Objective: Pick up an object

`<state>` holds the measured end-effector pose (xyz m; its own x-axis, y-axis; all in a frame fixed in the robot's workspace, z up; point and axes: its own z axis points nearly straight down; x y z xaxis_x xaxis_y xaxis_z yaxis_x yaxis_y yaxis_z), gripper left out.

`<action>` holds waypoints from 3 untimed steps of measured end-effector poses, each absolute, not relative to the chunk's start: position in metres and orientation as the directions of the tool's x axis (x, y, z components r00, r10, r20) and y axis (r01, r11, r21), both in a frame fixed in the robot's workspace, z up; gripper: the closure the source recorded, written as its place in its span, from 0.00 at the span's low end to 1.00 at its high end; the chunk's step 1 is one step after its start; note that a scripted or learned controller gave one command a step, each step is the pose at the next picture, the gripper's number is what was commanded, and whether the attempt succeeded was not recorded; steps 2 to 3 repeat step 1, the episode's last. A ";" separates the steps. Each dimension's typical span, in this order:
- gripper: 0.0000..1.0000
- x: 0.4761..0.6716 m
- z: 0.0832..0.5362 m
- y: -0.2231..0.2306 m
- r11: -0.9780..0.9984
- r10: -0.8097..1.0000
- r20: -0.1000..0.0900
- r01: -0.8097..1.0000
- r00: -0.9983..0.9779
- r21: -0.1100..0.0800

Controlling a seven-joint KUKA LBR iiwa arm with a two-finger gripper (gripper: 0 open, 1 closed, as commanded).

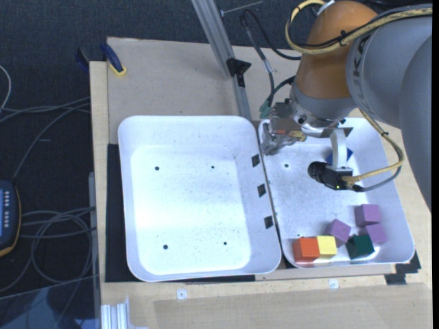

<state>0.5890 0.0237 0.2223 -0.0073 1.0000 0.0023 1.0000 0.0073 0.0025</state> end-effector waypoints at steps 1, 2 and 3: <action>1.00 0.599 0.234 0.080 0.008 1.000 0.003 1.000 -0.008 0.003; 1.00 0.599 0.234 0.080 0.008 1.000 0.003 1.000 -0.008 0.003; 1.00 0.599 0.234 0.080 0.008 1.000 0.003 1.000 -0.008 0.003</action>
